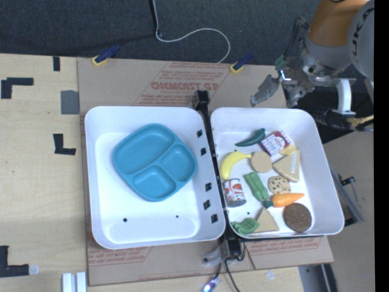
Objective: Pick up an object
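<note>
- The arm [340, 17], grey with an orange band, enters at the upper right of the camera view.
- The gripper [282, 90] hangs above the bench, just beyond the far rim of the right bin [325, 163], over the cardboard sheet [182, 84].
- Its two fingers stand apart, one at the left [263, 94] and one to its right [299, 90]; nothing lies between them.
- The right bin holds the toy food items, all lying on the bin floor, well apart from the gripper.
- Far side of that bin: a dark green pepper [250, 139] and beside it a red packet [273, 143].
- Middle: a yellow banana [233, 162] near the left wall, a tan round biscuit [261, 162], and a cheese wedge [289, 165] to the right.
- Lower down: a small can [234, 191] with a red label, a green pod [257, 186], a chip cookie [278, 184] and an orange carrot [285, 199].
- Near side: a brown round patty [298, 216], a pale wedge slice [266, 221] and a leafy green piece [245, 226] at the near left corner.
- The left bin [97, 163] holds a blue divided plate [154, 161] with three compartments, lying flat.
- A white cable [182, 35] loops across the dark cloth behind the bench.
</note>
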`<state>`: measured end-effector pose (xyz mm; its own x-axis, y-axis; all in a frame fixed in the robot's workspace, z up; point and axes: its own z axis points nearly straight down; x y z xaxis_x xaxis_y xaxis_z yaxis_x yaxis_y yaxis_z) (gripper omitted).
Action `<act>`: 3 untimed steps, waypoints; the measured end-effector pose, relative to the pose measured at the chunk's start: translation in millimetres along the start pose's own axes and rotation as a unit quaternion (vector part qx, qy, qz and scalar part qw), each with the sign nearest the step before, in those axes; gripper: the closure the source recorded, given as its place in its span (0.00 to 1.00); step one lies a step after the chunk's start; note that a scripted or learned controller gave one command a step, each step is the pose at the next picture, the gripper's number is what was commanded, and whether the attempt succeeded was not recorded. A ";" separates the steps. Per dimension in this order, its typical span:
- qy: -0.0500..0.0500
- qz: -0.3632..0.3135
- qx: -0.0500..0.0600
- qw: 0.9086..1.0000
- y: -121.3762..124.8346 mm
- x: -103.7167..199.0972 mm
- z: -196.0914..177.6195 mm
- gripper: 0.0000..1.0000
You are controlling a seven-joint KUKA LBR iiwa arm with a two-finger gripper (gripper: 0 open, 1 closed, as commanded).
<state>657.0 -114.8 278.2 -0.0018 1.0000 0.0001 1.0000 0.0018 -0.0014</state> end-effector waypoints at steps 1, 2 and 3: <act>0.000 -0.001 -0.007 1.000 -40.4 24.1 -134.2 0.00; -0.001 0.000 -0.001 1.000 -39.4 23.2 -135.0 1.00; -0.001 0.001 -0.008 1.000 -102.1 7.2 -266.1 1.00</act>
<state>555.3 -107.8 544.5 0.0012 1.0000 -0.0029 0.9999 -0.0011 0.0147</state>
